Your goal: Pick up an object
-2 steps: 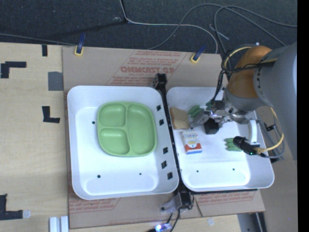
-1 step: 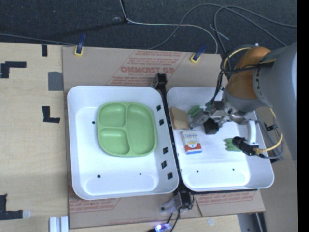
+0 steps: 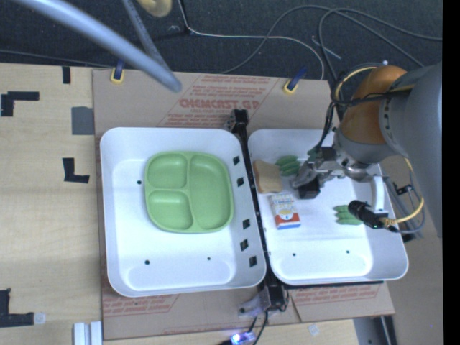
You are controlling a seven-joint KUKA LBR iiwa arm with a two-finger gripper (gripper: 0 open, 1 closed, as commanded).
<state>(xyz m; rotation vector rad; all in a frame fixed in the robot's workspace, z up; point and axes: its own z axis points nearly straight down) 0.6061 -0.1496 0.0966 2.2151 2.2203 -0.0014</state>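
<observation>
My gripper [image 3: 309, 182] hangs low over the back-left part of the right bin [image 3: 338, 270], reaching in from the right. Just left of it lies a green leafy item [image 3: 287, 165], partly covered by the gripper. A tan wedge-shaped piece [image 3: 263, 177] rests against the bin's left wall. A small white carton with red and blue print [image 3: 286, 211] lies just in front of the gripper. Another small green item [image 3: 346, 214] sits further right, beside a black part of the arm.
The left bin [image 3: 109, 192] holds a green divided plate [image 3: 190, 191]. A black divider [image 3: 248, 192] runs between the bins. The arm's orange band [image 3: 368, 117] and cables loom over the right bin's back right. Cardboard lies under both bins.
</observation>
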